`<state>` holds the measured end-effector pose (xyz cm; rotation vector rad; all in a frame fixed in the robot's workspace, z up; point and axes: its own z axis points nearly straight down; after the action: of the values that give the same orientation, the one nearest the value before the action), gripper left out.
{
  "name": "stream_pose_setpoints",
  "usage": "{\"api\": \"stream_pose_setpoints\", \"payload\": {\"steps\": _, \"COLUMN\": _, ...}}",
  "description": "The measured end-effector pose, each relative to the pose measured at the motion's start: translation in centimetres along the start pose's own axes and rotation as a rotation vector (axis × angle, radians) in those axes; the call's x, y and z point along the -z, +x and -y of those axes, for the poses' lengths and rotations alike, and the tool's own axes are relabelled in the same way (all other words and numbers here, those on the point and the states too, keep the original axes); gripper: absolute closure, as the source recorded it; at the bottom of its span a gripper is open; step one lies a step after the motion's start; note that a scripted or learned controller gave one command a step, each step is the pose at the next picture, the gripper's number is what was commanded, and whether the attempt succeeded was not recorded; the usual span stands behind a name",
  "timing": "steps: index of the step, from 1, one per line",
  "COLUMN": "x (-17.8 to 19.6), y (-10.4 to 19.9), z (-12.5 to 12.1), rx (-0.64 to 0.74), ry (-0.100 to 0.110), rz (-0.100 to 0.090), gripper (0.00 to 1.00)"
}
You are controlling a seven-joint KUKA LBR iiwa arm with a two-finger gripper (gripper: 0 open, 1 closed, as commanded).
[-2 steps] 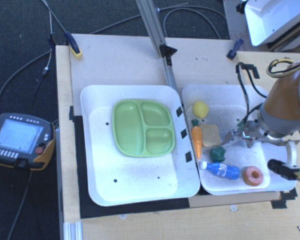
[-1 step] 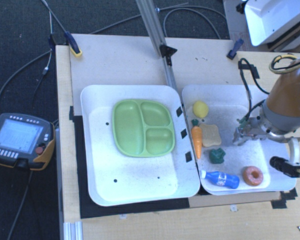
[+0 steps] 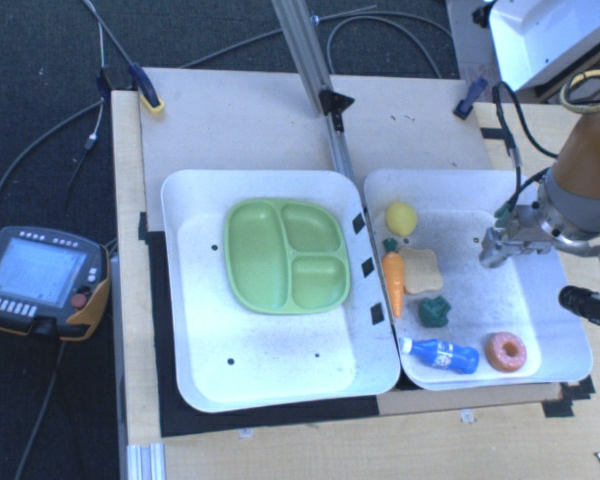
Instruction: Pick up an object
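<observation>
The gripper [image 3: 492, 251] hangs over the right bin [image 3: 555, 303], near the middle of its right half, above bare floor and well apart from the objects. Whether its jaws are open or closed cannot be told from this slant, and nothing shows between them. The objects lie along the right bin's left and near edges: a lemon [image 3: 401, 218] toward the far-left corner, a carrot [image 3: 393, 281] along the left edge, a bread slice [image 3: 421, 271] touching the carrot's right side, a green piece [image 3: 435, 311] just below the bread, a blue bottle [image 3: 440, 354] lying along the near edge, and a donut [image 3: 506, 351] to its right. The left bin [image 3: 195, 368] holds a green tray [image 3: 285, 256] with three compartments.
</observation>
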<state>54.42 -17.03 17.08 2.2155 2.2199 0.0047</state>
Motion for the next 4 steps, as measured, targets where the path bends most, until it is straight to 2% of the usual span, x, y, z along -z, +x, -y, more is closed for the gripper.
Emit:
{"api": "stream_pose_setpoints", "payload": {"steps": 2, "x": 9.2, "y": 0.9, "z": -0.1, "rx": 0.0, "ry": -0.001, "rz": 0.0, "gripper": 1.0}}
{"api": "stream_pose_setpoints", "payload": {"steps": 3, "x": 7.9, "y": 5.6, "z": 0.4, "rx": 0.003, "ry": 0.008, "rz": -0.004, "gripper": 1.0}}
{"api": "stream_pose_setpoints", "payload": {"steps": 4, "x": 8.4, "y": 10.4, "z": 1.4, "rx": 0.004, "ry": 0.008, "rz": -0.005, "gripper": 1.0}}
